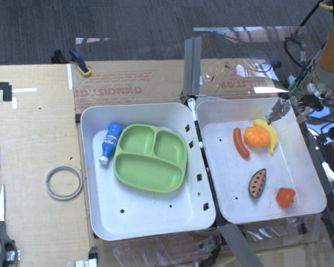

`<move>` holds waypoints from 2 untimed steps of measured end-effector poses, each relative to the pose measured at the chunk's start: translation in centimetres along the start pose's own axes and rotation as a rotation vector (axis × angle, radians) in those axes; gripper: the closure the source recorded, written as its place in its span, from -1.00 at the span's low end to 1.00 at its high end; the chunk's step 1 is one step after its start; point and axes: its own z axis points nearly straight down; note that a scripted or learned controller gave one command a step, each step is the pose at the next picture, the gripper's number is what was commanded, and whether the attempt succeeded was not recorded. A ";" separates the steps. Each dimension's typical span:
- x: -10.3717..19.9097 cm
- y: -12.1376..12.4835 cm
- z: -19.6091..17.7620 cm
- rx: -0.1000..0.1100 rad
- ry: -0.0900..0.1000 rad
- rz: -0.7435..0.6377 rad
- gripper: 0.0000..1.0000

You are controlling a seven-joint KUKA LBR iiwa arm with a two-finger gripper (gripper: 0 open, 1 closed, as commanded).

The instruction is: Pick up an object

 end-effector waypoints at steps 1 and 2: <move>3.5 5.8 12.9 -0.005 -0.002 -0.002 -1.00; 9.0 -0.1 13.1 -0.001 0.000 0.000 -1.00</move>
